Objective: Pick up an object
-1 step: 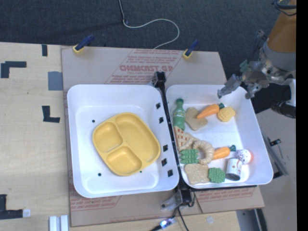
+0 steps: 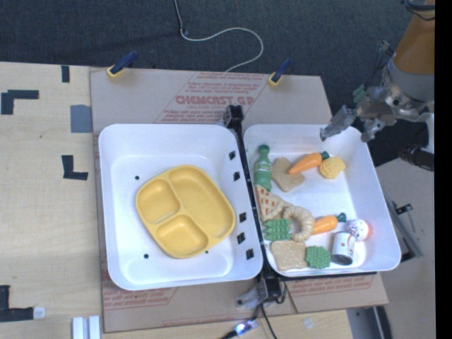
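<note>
At the near edge of the right bin (image 2: 381, 189) lie a cracker (image 2: 286, 254) and a green waffle (image 2: 317, 257) touching it on the right, with a small white can (image 2: 342, 247) just beside the waffle. A white ball with red spots (image 2: 358, 228) sits just behind the can. Left of these, a carrot (image 2: 323, 224) lies tilted, its tip near a tan ring (image 2: 299, 222), and a green block (image 2: 277, 229) touches the ring's left side. A lattice wedge (image 2: 268, 203) lies beyond the block, against the bin's left wall. Farther back, a green bottle (image 2: 263, 168) stands along that wall, a tan bread piece (image 2: 286, 174) just beside it. A second carrot (image 2: 306, 163) rests on the bread's right edge, and a corn piece (image 2: 332, 167) lies just right of that carrot.

The end effector (image 2: 344, 123) hovers over the far right corner of this bin, apart from every toy and holding nothing; whether its fingers are spread or closed I cannot tell. The grey arm (image 2: 413, 55) with its orange band reaches in from the right.

The left bin (image 2: 116, 189) holds a yellow tray (image 2: 185, 210) with three compartments, set at a slant. Both bins sit on a cardboard sheet (image 2: 205, 97) on the table (image 2: 42, 189), fixed at its far edge by two clamps (image 2: 121, 64). A white cable (image 2: 219, 37) loops across the dark floor beyond.
</note>
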`<state>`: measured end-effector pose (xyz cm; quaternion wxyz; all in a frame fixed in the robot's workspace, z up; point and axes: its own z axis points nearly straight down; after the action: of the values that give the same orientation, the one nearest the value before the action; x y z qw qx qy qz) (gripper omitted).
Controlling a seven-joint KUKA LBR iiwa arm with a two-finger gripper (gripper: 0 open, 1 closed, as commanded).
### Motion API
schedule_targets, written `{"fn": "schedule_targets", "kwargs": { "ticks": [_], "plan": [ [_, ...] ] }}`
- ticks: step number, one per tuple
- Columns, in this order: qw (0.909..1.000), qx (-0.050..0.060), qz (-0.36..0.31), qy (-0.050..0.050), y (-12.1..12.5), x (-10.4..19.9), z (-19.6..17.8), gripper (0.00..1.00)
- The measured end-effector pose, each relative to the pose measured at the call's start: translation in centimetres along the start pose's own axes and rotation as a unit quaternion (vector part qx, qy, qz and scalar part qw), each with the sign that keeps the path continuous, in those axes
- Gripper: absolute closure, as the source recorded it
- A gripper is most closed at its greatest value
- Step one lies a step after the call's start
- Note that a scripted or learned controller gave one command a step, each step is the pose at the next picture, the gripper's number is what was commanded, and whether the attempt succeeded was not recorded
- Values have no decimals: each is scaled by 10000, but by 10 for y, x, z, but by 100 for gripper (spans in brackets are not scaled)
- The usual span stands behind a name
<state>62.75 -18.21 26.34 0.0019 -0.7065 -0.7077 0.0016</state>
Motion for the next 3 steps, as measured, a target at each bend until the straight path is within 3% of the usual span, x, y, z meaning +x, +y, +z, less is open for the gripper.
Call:
{"fn": "schedule_targets", "kwargs": {
  "ticks": [3],
  "plan": [
    [10000, 18, 7, 5, -18, 4, 178, 0]
  ]
}}
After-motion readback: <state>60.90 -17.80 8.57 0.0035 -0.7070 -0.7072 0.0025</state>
